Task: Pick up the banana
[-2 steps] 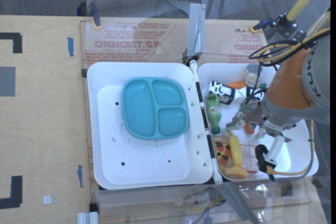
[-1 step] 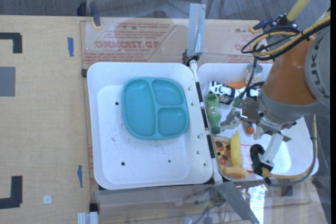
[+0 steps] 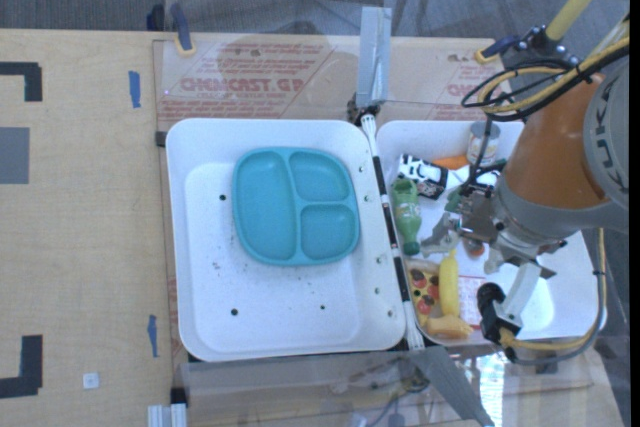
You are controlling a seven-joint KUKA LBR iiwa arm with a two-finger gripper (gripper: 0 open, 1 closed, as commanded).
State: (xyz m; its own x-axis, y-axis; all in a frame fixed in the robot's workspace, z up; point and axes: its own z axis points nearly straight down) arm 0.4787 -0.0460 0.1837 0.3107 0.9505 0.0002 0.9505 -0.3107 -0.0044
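Banana in the right bin, lying lengthwise near that bin's left wall, yellow, long axis running from the far side toward the near side. Near end sits just beside a slice of pizza on its left and an orange-yellow piece at the near edge. Tight quarters: left wall close on one side, arm hardware close on the other.

Gripper hangs over the right bin, just above the banana's far end, metal parts spread toward the left. Whether the fingers are apart or closed cannot be told from this angle; nothing is seen held between them. Grey-and-orange arm covers much of the bin's far and right portions, with black and yellow cables looping over it.

Other clutter along the left wall of the right bin: green bottle just beyond the banana, black-and-white item farther back, a small orange piece beside it. Bare white floor shows toward the bin's near right corner.

Left bin holds a teal divided plate, set toward the far right part. Wide bare floor around it on the left and near sides. The two bins meet along a shared edge at centre.
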